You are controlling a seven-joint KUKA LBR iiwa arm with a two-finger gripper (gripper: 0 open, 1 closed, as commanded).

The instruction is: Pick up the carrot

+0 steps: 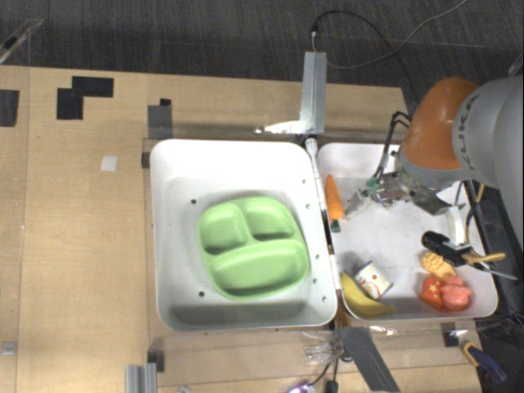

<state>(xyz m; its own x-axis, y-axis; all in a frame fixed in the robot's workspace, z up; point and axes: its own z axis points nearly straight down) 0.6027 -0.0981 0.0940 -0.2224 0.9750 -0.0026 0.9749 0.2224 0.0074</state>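
Note:
The orange carrot (pixel 332 199) lies along the left wall of the right bin (pixel 409 313), its green tip towards the front. My gripper (pixel 357 201) hangs low in that bin just to the right of the carrot, reaching in from the right. It stands close beside the carrot, and nothing shows as held in it.
A green divided plate (pixel 252 246) lies in the left bin (pixel 176 219). The right bin's front holds a banana (pixel 364 299), a small can (pixel 374 279), a yellow-orange toy (pixel 437 262) and a red fruit (pixel 446 293). A metal post (pixel 314 92) rises behind the bins.

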